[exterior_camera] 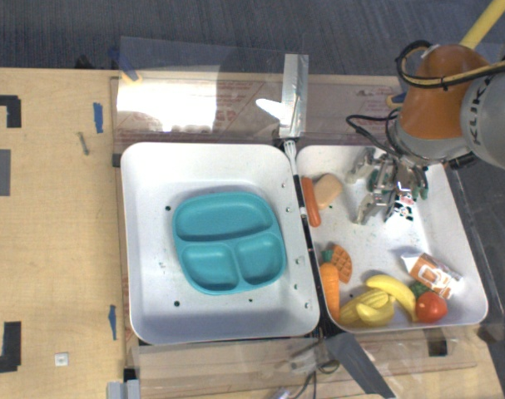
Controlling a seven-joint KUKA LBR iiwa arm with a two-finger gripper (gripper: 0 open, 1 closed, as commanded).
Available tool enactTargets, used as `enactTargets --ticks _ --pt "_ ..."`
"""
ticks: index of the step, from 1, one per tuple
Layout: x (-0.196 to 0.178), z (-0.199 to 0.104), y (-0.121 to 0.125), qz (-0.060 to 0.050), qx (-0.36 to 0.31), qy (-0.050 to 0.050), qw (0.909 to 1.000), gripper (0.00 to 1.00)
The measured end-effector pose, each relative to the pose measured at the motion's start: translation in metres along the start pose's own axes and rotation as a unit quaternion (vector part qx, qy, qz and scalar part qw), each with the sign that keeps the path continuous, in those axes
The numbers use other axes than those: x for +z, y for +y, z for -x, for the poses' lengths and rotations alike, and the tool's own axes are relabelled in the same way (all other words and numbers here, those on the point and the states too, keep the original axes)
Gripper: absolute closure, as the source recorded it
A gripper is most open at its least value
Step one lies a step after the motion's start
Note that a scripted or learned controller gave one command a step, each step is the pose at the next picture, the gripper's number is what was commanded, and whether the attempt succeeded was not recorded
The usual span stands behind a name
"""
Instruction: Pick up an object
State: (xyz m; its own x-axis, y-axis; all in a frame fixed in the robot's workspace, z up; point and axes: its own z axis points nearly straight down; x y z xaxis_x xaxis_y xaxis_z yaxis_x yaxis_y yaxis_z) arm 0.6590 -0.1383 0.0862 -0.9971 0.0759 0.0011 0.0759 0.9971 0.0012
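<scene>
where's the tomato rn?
The tomato sits in the right bin, near its front right corner, between the banana and the small carton.

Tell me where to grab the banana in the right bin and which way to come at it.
Grip the banana across its narrow curved body near the middle, coming straight down from above. It lies flat on the right bin floor, with a yellow toy against its lower left side and the tomato close on its right, so the upper mid-section looks like the freest span. The gripper is above the bin's upper part.
</scene>
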Motion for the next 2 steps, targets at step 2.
enactTargets --ticks 2 --pt "-0.001 -0.093 -0.051 -0.001 -0.027 -0.003 0.9996 0.00"
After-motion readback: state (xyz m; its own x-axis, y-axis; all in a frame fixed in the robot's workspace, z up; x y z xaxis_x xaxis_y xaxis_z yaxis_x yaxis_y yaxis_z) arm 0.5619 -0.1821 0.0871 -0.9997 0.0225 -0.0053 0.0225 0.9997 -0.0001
